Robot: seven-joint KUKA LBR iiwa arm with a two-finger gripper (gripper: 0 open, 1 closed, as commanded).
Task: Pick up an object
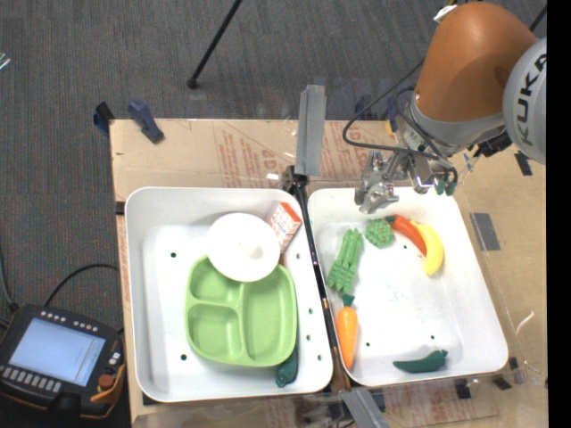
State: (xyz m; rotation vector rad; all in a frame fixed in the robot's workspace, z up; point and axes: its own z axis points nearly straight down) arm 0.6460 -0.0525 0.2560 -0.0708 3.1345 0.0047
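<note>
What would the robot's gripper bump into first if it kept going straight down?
Probably the broccoli. The gripper hangs just above the right bin's back corner, close to it. Height is hard to judge here, so it might meet bare bin floor beside it.

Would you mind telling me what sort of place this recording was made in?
Probably a robotics lab set up for grasping trials. A KUKA arm reaches over two white bins of toy food, such as a carrot and a banana, and a teach pendant lies on the carpet.
</note>
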